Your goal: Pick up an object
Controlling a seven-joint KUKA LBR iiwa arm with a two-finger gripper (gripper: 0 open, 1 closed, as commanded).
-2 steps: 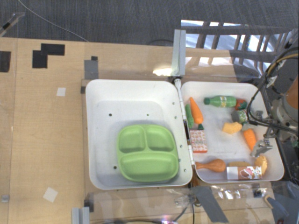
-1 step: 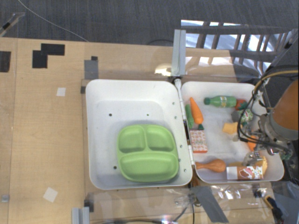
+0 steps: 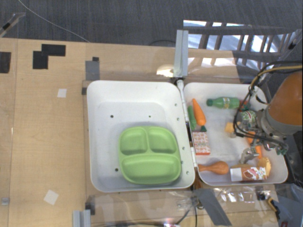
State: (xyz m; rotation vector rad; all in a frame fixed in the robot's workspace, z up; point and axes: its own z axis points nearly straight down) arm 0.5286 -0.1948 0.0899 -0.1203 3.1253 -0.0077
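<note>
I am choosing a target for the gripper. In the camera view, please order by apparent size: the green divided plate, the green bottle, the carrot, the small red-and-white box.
1. Green divided plate, clearly the largest.
2. Green bottle.
3. Carrot, close to the bottle in length, so this order is unsure.
4. Red-and-white box.

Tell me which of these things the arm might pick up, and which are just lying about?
For picking: carrot, green bottle, red-and-white box, drumstick, carton.
Lying about: green divided plate, black patches on the bench, cable.

A robotics lab: two white bins of toy food on a plywood bench above grey carpet.
</note>
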